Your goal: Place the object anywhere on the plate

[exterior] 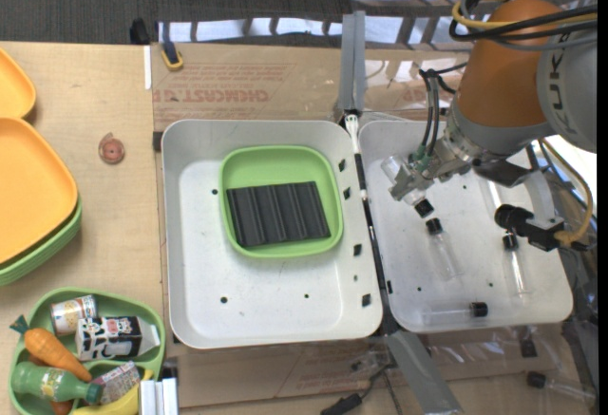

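**Two bins, plate on the left**

I'm seeing the plate (281, 213) sitting in the left bin (266, 309), toward its back. The right bin (475, 309) touches it alongside. The pincer (410, 185) hangs over the right bin's rear left. Stacked dishes (33, 195) sit far left on the worktop (114, 90).

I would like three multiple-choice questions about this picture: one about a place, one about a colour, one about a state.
1. Where is the green plate?
A. In the left bin
B. In the right bin
C. On the wooden table

2. What colour is the ridged mat on the plate?
A. Orange
B. Dark grey
C. White

3. How does the gripper stand?
A. Over the plate
B. Over the right bin
C. Outside both bins

Answers:
1. A, the plate lies in the left bin.
2. B, the mat is dark grey against the green.
3. B, the gripper is above the right bin's upper left part.
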{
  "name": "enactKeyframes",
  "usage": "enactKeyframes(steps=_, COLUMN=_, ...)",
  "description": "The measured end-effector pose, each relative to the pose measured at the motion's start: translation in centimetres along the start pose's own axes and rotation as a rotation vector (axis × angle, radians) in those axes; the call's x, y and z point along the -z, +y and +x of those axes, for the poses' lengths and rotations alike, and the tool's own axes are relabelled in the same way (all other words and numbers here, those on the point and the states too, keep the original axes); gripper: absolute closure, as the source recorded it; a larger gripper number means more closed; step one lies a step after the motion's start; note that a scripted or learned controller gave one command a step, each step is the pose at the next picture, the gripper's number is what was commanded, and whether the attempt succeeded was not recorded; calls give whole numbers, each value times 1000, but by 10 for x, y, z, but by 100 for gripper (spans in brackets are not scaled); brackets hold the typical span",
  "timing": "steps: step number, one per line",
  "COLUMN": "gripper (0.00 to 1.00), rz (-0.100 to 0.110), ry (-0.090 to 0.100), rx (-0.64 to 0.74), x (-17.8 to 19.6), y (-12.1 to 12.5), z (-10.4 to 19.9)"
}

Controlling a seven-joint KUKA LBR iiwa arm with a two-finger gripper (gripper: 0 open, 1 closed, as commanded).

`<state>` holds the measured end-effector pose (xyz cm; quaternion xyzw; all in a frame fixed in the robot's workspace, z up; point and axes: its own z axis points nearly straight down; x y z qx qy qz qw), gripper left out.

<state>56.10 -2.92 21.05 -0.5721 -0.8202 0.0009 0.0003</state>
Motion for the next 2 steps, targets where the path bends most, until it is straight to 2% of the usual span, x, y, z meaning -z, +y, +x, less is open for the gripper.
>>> enactKeyframes(steps=1, gripper=100, rz=0, ry=0, rx=56, x=-4, y=40, z=73)
enactKeyframes(steps=2, gripper=0, rz=0, ry=0, rx=55, x=-4, y=40, z=72)
